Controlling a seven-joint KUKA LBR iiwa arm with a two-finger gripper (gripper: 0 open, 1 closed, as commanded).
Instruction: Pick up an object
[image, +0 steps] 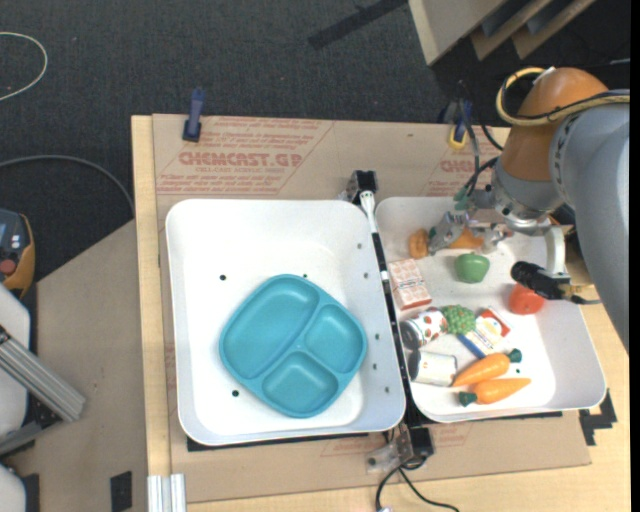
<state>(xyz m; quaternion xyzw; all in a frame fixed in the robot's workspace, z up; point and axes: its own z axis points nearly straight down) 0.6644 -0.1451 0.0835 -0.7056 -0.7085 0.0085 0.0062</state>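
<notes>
The fingers (462, 228) are down in the right bin (575, 385), near its far edge, just above a small orange thing (464, 240). I cannot tell if they are apart or together. A green ball-like thing (472, 266) sits just in front of them. A red thing (525, 299) lies by the bin's right edge. Two toy carrots (488, 380) lie near the front edge. A small box (409, 284) rests by the left wall. The left bin (200, 240) holds a blue tray (292, 345) with three parts.
</notes>
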